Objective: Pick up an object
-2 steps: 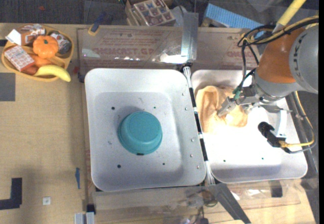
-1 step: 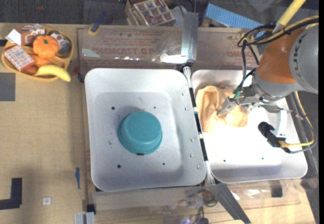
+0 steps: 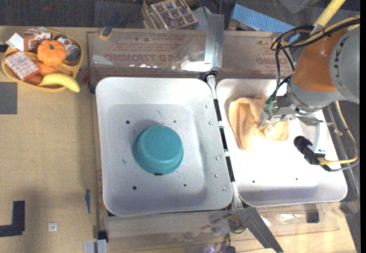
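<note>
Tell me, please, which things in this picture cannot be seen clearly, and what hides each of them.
- End effector, camera view: the wrist covers it, so its grip state cannot be judged.
- Tan cloth-like object in the right bin: the end effector hides its right part; whether it is gripped cannot be judged.
- Arm: the right edge cuts it off.
- Teal bowl in the left bin: upside down, so its inside is hidden.
- Small packets in the fruit dish: too small to read.

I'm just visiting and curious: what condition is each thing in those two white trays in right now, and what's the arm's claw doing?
Teal bowl: upside down, lying in the left bin, untouched.
Tan cloth: crumpled, lying in the right bin, with the claw at its right edge.
Gripper: lowered onto the cloth; too small here to tell whether it grips anything.
</note>
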Robot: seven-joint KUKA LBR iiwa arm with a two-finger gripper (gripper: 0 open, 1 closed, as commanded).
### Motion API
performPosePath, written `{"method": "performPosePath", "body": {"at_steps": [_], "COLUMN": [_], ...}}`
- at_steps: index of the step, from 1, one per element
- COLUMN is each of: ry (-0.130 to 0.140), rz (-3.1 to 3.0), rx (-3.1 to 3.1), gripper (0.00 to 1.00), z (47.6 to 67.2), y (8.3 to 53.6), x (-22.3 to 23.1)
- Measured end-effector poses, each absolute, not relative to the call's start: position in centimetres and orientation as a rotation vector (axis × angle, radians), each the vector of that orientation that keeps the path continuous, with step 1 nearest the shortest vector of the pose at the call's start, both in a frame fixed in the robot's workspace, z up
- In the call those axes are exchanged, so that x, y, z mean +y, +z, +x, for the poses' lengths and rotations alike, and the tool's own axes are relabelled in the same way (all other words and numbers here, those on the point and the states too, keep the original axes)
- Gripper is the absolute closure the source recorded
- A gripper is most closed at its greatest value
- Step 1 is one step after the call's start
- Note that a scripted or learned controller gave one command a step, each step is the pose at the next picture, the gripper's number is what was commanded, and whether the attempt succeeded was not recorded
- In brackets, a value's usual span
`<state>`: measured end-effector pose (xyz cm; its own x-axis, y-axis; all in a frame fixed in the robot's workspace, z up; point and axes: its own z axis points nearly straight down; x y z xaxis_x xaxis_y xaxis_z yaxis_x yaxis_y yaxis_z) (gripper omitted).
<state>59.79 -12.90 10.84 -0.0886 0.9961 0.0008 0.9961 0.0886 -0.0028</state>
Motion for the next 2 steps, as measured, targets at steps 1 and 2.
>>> {"method": "performPosePath", "body": {"at_steps": [1, 2], "ry": [-0.005, -0.007], "rz": [-1.922, -1.922], "rx": [-2.497, -2.499], "gripper": [1.0, 0.0], "z": [60.56, 60.61], "y": [9.14, 9.07], "x": [-11.54, -11.49]}}
